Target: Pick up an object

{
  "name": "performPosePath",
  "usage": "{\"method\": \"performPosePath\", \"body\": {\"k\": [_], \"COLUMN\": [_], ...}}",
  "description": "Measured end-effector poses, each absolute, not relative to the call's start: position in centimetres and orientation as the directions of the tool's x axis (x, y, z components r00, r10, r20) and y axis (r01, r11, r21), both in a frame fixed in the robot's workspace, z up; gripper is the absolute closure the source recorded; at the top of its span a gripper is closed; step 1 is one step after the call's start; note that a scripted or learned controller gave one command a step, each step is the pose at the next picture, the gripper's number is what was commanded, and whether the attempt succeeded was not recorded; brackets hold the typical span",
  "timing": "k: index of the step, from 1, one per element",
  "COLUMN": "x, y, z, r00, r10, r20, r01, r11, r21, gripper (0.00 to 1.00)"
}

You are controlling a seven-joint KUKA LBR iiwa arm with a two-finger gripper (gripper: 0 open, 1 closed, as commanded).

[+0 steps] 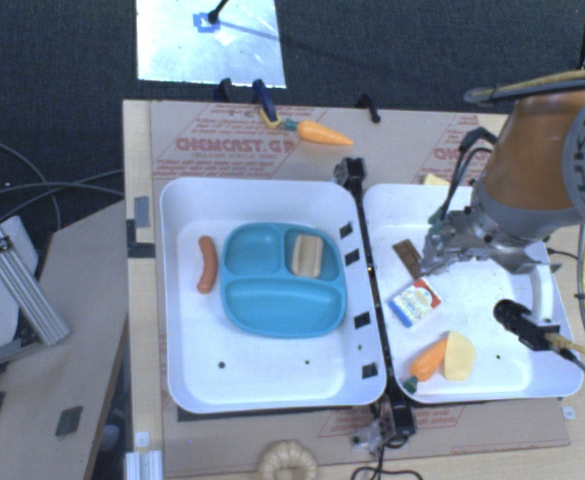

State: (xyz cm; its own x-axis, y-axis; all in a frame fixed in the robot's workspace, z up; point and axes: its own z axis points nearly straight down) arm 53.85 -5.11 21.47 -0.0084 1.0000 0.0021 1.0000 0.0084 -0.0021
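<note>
1. Right bin (492, 383): arm (542, 168) covers its upper part; brown bar (406, 258), carton (414, 302), carrot (427, 361) and yellow piece (459, 356) crowd the left and lower floor.
2. Left bin (262, 378): blue tray (277, 280) fills the centre, sausage (206, 264) beside it; bare floor along the bottom.

One fixed cam, mounted above the counter (222, 128), looked down at a slant, not straight overhead: far edge of the counter sat toward the top of frame w/ dark floor beyond it, near edge toward the bottom. Both white bins fit in shot side by side, left bin (187, 298) approx centre frame, right bin (492, 373) toward the right edge. Mid-range framing, wide enough to take in floor on the left and a metal frame (12, 268) at the left margin. Arm (542, 163) came in from the right side, upper part cropped by the frame edge
</note>
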Motion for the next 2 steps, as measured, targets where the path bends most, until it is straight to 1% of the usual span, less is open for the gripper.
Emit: {"method": "performPosePath", "body": {"k": [1, 2], "x": [53.18, 53.76], "y": [-4.5, -5.03], "z": [22.13, 21.56], "r00": [-0.007, -0.002], "r10": [1.0, 1.0], "r20": [0.001, 0.0], "r01": [1.0, 1.0], "r11": [0.007, 0.002], "r21": [0.001, 0.002], "gripper": [1.0, 1.0]}}
